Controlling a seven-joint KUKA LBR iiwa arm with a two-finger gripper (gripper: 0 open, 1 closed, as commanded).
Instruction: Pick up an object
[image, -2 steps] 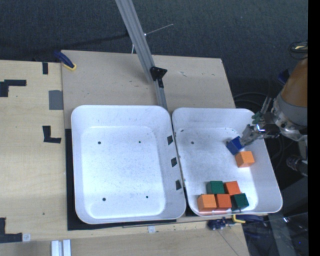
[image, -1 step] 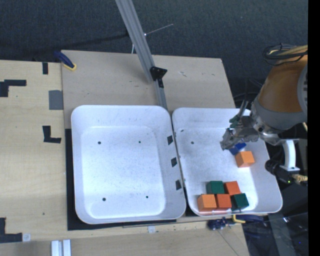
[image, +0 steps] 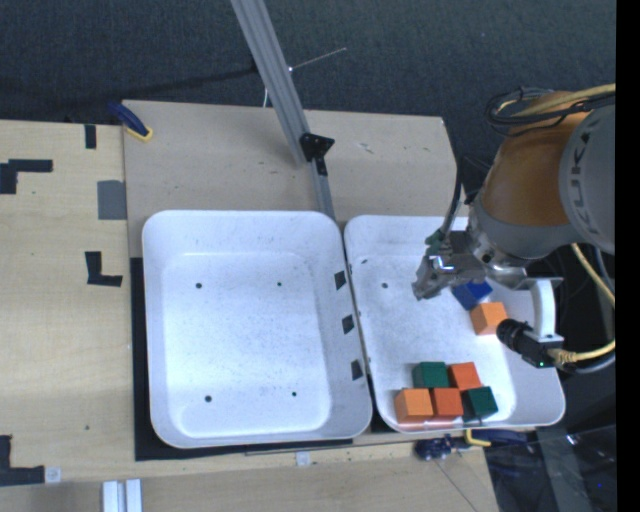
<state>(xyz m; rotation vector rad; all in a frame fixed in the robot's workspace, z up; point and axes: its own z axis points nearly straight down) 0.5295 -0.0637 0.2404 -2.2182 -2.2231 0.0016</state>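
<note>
Gripper (image: 432, 283) low in right bin (image: 392, 330), beside blue block (image: 470, 295) and orange block (image: 488, 317); probably lining up a pick. Can't tell its state.

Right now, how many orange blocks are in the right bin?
4: one alone beside the blue block near the gripper, three in the front cluster. The arm may hide more.

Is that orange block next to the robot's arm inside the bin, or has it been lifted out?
Inside. The orange block rests on the floor of the right bin, apart from the tool, beside a blue block.
</note>
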